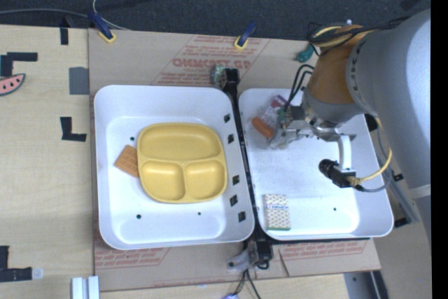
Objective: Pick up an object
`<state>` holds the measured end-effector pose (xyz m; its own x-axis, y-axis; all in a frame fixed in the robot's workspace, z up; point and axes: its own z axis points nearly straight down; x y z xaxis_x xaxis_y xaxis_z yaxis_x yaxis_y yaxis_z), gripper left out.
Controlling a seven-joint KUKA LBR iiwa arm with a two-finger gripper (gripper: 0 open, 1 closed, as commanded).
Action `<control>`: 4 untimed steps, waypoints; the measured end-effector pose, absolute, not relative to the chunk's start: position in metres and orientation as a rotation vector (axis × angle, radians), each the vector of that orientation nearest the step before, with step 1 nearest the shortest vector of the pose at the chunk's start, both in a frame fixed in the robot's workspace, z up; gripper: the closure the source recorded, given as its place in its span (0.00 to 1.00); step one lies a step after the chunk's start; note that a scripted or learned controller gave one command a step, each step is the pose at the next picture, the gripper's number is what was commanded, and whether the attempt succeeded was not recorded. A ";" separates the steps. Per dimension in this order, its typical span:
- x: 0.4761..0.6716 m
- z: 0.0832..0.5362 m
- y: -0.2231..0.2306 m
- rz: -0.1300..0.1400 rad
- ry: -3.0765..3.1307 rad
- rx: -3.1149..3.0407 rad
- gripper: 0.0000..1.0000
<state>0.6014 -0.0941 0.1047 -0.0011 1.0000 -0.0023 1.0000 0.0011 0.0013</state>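
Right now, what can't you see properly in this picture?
- Gripper: blurred and partly under the arm, so open or shut is unclear.
- Orange thing by the gripper: small, with a crumpled wrapper partly hiding it.
- Brown cracker: partly under the yellow tray.
- Small packet: label too tiny to read.

Yellow divided tray (183, 162), white bins (112, 171), orange-brown cracker-like piece (127, 162), green-and-white patterned packet (277, 211), grey arm (392, 73) with orange band

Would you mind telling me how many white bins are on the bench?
2: the left bin holds a yellow divided tray; the right bin holds a small packet, with the gripper lowered into it.
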 end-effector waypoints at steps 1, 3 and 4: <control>0.601 0.105 -0.094 -0.001 2.221 2.218 0.00; 0.601 0.114 -0.093 -0.002 2.223 2.219 0.00; 0.601 0.123 -0.093 -0.002 2.225 2.220 1.00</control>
<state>0.6009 -0.0928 0.1227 -0.0023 1.0000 0.0001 1.0000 0.0023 -0.0018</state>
